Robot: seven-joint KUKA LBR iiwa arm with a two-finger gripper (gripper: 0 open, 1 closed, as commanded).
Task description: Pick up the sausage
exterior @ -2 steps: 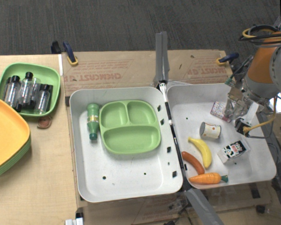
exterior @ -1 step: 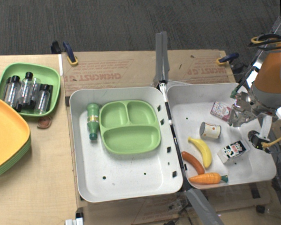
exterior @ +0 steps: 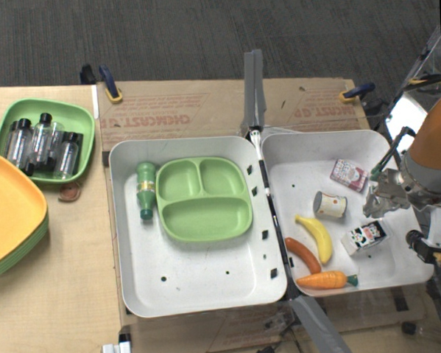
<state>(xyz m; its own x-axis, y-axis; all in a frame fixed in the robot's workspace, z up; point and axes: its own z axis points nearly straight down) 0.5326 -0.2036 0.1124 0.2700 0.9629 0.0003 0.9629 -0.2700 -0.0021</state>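
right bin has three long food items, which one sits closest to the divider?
The sausage, reddish-orange, lying slantwise right beside the divider. The yellow banana lies further right, and the carrot, with its green tip, lies along the bin's front edge.

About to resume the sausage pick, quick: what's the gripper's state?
Gripper: over the right bin, near the small carton; open or shut cannot be told. Sausage lies in the bin, not held.

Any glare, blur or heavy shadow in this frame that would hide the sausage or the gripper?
Camera view: even, soft lighting with faint shadows; the sausage is sharp against the right bin; the gripper is slightly soft and cluttered, so its fingers are hard to read; a bright white patch glares at the right edge above the arm.
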